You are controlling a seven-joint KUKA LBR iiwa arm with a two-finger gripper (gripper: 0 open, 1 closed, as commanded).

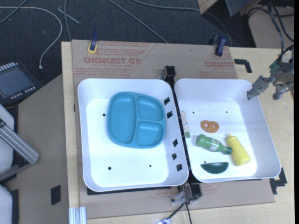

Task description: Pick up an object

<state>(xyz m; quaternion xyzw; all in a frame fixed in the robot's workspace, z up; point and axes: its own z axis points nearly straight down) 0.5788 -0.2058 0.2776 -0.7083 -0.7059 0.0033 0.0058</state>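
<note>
Two shallow white bins sit side by side on a cardboard-covered bench (140,55), held at the far edge by a yellow-and-blue clamp (93,45) and a blue clamp (219,45). Inside the left bin (93,171) lies a blue divided plate (136,119) with three compartments, resting flat toward the far half of the bin. Inside the right bin (252,120), four small items cluster in the near half: a pretzel (210,125) lies nearest the middle, a green bottle (213,144) lies on its side just below it, a yellow bottle (237,150) lies tilted just beside the green bottle's capped end, and a dark green bowl-shaped piece (215,167) rests close to the near wall, under the green bottle. A strip with small printed markings (184,124) runs along the right bin's inner wall by the divider. The gripper (268,87) hangs over the far right corner of the right bin, well apart from all four items; its two fingers are spread, one fingertip (254,88) pointing down toward the bin's rim, and nothing sits between them. Loose cables (46,13) trail across the dark floor beyond the bench.
</note>
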